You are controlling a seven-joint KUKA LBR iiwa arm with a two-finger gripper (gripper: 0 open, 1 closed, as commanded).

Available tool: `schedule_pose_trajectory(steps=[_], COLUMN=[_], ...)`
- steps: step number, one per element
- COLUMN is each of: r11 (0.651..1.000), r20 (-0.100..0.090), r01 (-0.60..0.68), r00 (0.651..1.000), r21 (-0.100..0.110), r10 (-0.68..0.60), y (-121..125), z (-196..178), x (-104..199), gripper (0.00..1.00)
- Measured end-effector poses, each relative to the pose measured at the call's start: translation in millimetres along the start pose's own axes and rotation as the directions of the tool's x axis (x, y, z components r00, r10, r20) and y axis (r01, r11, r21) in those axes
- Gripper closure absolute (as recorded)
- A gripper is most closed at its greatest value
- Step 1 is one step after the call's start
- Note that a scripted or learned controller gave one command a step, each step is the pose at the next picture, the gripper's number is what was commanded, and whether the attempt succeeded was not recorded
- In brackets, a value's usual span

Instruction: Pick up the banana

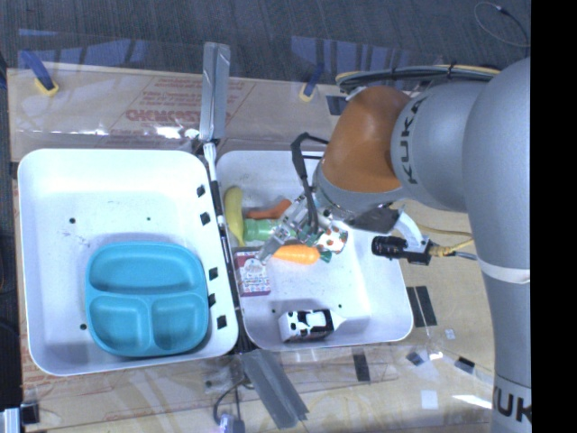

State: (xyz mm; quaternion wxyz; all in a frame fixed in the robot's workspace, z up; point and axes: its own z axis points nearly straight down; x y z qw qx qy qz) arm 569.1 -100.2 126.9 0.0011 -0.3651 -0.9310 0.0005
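Observation:
The banana, yellow-green, lies lengthwise against the left wall of the right bin. My gripper hangs low over the middle of that bin, just right of the banana and apart from it. It sits above a cluster of toy food: a reddish-orange piece, a green piece and an orange carrot. The orange-banded wrist covers the bin's far right part. I see nothing lifted off the bin floor.
A red-and-white packet lies near the right bin's left wall, and a black-and-white object sits at its front. The left bin holds a blue divided plate. A grey divider stands between the bins.

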Motion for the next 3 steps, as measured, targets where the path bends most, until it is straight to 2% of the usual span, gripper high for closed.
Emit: schedule_pose_trajectory(steps=[1, 2, 3], r11=[0.973, 0.96, 0.94], r20=[0.021, 0.006, -0.001], r01=[0.232, 0.281, 0.341], r00=[0.973, 0.96, 0.94], r21=[-0.009, -0.001, -0.001], r10=[-0.232, -0.281, -0.341], y=[36.4, -52.7, -66.7], z=[25.5, -190.5, 10.9], x=[-32.3, -32.2, -11.0], gripper=[0.0, 0.0, 0.0])
